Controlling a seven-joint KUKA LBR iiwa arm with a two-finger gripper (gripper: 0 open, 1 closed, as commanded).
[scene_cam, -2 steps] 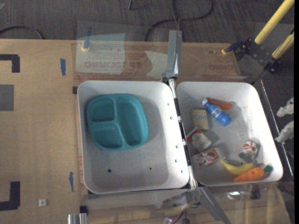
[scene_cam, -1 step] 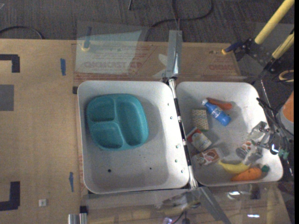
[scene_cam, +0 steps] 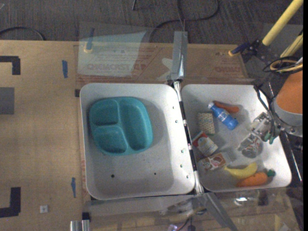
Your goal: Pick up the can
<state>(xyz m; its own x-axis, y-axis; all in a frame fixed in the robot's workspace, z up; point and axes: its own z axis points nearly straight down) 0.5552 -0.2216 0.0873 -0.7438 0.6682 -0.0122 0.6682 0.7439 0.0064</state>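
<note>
Two white bins side by side on the bench [scene_cam: 43,143]. Left bin [scene_cam: 139,177] holds a teal divided plate [scene_cam: 120,125] toward its back left corner, three compartments, lying flat and slightly askew

Right bin [scene_cam: 240,93] holds the clutter. Blue bottle [scene_cam: 224,116] lies near the back edge, tilted, cap toward the back left; an orange-red item [scene_cam: 226,107] lies just behind it, touching or nearly so, too small to name. A small speckled block, maybe a sponge [scene_cam: 206,122], sits left of the bottle. A red and white packet [scene_cam: 207,144] lies near the bin's left wall, and a second small carton [scene_cam: 213,162] sits in front of it. Yellow banana [scene_cam: 241,170] lies near the front edge, with a carrot [scene_cam: 255,178] just in front of it at the front right corner, green end toward the right wall

The can [scene_cam: 250,146], silvery and hard to read, sits in the right half of the right bin, between the bottle and the banana. Gripper [scene_cam: 261,125] is low over the right side of that bin, just behind and right of the can, very close; contact unclear. Gripper state: cannot tell. The orange band of the arm [scene_cam: 291,97] shows at the right edge
</note>
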